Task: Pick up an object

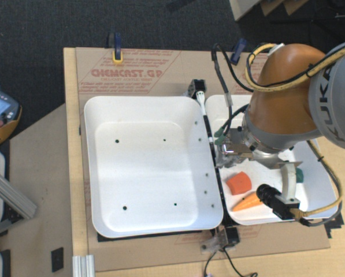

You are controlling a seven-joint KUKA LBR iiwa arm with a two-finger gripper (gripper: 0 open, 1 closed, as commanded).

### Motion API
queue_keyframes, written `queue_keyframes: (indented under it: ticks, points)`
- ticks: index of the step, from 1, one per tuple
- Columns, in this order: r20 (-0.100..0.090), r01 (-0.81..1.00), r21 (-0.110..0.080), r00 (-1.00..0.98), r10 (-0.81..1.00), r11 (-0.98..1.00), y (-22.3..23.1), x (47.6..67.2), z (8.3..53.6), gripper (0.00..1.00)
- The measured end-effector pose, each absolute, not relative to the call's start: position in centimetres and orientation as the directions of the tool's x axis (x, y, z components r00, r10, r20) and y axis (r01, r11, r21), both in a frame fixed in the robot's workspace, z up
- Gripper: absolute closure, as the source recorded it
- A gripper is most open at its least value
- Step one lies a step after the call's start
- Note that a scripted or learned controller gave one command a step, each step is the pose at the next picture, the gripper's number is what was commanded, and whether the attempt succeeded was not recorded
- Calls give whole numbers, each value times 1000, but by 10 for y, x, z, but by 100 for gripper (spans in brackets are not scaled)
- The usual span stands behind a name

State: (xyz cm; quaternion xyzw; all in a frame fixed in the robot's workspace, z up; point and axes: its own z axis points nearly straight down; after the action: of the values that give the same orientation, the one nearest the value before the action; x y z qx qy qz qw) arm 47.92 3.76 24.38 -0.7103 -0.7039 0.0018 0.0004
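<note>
Arm (293,91): nearest the lens, we see its orange band hanging over the right bin (322,183).
Gripper (233,150): at that bin's left wall; we cannot tell its state.
Objects: red block (239,183) and orange carrot-shaped piece (246,202) lie beside it, ungrasped.
Left bin (143,166): white.

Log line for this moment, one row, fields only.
arm: over right bin | tool: near bin's left wall | orange block, carrot-shaped piece: lying in right bin, ungrasped | left bin: untouched
</note>
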Motion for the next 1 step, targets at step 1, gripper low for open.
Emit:
queue_keyframes:
  ticks: [1]
  points:
    - [2,1000,10,-4,1000,4,68,480,331,100]
